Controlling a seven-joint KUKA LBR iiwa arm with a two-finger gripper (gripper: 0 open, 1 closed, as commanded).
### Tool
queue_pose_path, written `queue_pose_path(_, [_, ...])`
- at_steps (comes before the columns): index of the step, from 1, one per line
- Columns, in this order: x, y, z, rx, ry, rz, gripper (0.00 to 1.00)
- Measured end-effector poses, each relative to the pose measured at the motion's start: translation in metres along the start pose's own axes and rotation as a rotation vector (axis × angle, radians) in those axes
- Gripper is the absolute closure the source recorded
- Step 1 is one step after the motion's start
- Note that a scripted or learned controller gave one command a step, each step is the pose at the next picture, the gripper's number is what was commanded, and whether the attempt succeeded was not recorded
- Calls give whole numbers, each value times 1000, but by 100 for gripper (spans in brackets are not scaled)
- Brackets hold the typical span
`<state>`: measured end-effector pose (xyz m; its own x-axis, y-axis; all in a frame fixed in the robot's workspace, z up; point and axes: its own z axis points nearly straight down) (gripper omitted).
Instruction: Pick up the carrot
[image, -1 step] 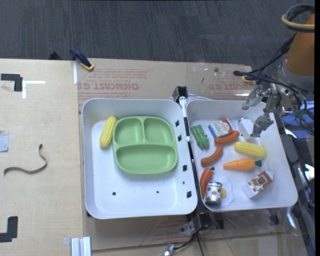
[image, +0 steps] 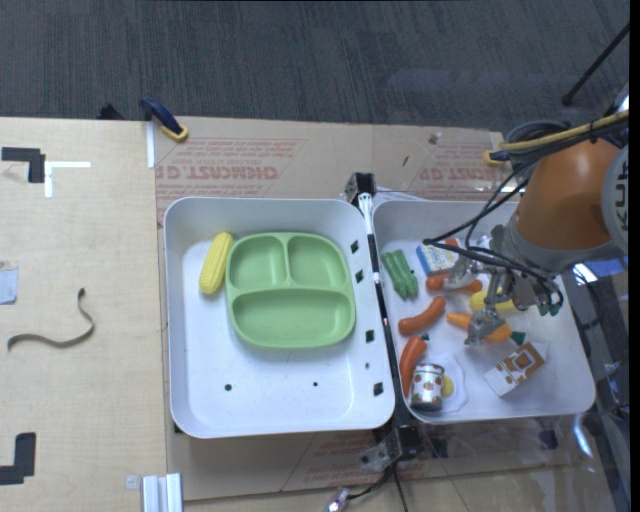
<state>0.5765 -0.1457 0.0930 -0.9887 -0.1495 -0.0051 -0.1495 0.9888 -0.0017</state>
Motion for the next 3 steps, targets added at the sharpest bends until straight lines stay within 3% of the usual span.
queue_pose_path(1, [32, 22, 1, 0, 3, -6, 0])
queue_pose_path(2, [31, 23, -9, 2, -1, -8, 100])
queue_pose_path(3, [29, 23, -19, 5, -5, -10, 100])
